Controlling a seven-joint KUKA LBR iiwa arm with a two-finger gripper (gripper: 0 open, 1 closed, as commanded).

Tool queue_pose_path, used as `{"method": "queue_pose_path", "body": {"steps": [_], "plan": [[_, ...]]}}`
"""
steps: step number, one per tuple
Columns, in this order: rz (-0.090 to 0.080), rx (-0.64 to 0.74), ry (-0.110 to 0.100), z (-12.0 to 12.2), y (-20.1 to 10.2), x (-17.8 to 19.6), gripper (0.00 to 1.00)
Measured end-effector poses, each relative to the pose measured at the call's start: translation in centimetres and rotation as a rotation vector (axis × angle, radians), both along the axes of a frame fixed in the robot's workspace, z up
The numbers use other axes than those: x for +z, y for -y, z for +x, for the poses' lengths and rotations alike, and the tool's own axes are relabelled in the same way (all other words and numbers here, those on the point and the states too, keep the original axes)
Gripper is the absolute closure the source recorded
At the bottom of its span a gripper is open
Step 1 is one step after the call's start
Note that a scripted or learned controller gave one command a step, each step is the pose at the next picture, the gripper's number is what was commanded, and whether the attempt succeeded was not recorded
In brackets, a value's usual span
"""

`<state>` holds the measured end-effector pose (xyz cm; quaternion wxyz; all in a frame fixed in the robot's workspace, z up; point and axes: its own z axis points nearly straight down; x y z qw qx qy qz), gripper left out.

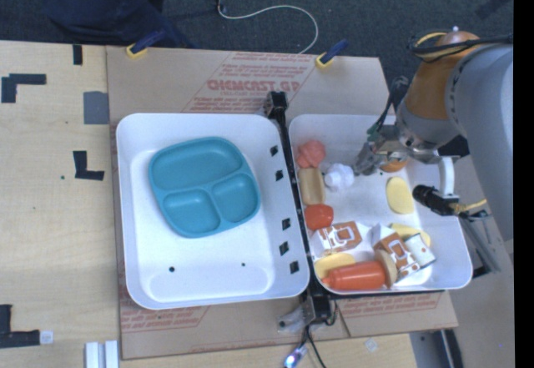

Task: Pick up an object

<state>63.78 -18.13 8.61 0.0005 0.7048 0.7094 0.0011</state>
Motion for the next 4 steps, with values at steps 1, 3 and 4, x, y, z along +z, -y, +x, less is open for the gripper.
{"method": "queue_pose_path", "body": {"steps": [1,3,4], "plan": [[-0.006,-0.008,-0.003,-1.9,-6.6,5.6,1.0],[0.001,0.001,-0.002,-3.7,-19.0,9.8,1.0],[0.004,0.005,0.009,-7.3,-27.0,24.5,1.0]]}}
